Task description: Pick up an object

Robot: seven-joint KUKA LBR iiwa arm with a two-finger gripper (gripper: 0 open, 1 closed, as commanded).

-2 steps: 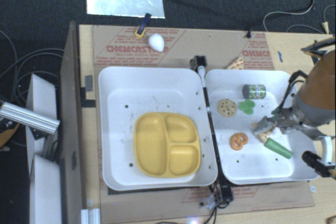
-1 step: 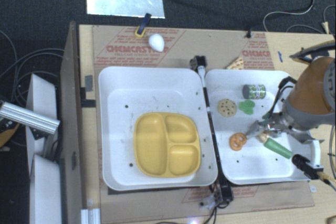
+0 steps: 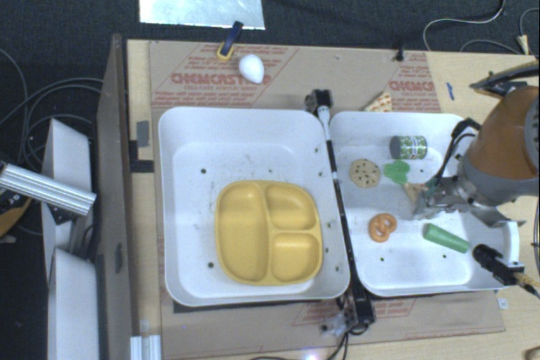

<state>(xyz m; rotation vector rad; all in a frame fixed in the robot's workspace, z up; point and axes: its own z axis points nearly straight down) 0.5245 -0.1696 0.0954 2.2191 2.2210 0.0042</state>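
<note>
**Gripper low in the right bin**

Where the gripper [image 3: 429, 200] dipped into the right bin [image 3: 371, 278], its fingers were too small and blurred to tell whether they were clenched or released. A tan scrap [image 3: 413, 190] lay just at its tip. A green cylinder [image 3: 445, 237] lay just below, a pretzel [image 3: 382, 227] to the left, a cookie [image 3: 364, 173] and green piece [image 3: 396, 173] above, and a can [image 3: 409, 147] beyond. The left bin [image 3: 181, 181] held a yellow tray [image 3: 268, 230]. An egg [image 3: 251, 67] sat on the cardboard [image 3: 287, 72].

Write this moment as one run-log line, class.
arm: over right bin | gripper: low, between green cylinder and green piece | grasp: unclear | pretzel: untouched
</note>
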